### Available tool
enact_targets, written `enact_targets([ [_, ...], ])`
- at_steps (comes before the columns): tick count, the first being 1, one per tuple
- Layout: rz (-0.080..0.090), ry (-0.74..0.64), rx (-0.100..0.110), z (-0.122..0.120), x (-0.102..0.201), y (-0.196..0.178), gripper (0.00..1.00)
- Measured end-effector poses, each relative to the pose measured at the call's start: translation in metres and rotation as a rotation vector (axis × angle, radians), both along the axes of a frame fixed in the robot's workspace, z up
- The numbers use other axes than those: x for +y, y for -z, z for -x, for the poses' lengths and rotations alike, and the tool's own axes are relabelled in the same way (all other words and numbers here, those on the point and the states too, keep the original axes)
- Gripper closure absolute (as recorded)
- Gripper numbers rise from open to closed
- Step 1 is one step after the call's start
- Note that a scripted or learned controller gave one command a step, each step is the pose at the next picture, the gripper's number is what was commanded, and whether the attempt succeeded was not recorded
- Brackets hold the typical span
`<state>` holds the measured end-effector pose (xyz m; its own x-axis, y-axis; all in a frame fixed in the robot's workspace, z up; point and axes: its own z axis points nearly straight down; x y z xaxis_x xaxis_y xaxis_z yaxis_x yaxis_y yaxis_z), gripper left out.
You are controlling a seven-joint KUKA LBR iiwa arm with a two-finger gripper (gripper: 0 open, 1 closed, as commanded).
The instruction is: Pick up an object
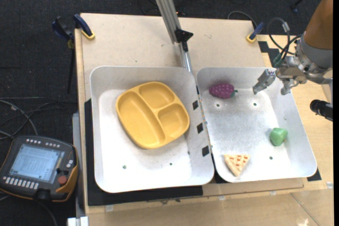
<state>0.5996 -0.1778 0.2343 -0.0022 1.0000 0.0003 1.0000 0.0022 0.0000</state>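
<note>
My gripper (274,83) hangs over the far right corner of the right bin (249,124), its two fingers spread apart and nothing between them. A purple bunch of grapes (222,90) lies to its left near the bin's back wall. A green apple-like piece (278,136) sits by the right wall, below the gripper. Close to the front edge rests a waffle-patterned wedge (236,163).
The left bin (106,161) holds a yellow divided plate (153,114). A slanted metal pole (164,0) rises behind the bins. On the floor at lower left sits a teach pendant (37,164). Clamps (85,29) grip the bench's back corners.
</note>
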Motion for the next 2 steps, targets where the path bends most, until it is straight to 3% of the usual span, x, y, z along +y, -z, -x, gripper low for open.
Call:
enact_targets([
  [1,0.0,0.0,0.0,0.0,0.0,0.0,0.0],
  [2,0.0,0.003,0.005,0.009,-0.002,0.048,0.0],
])
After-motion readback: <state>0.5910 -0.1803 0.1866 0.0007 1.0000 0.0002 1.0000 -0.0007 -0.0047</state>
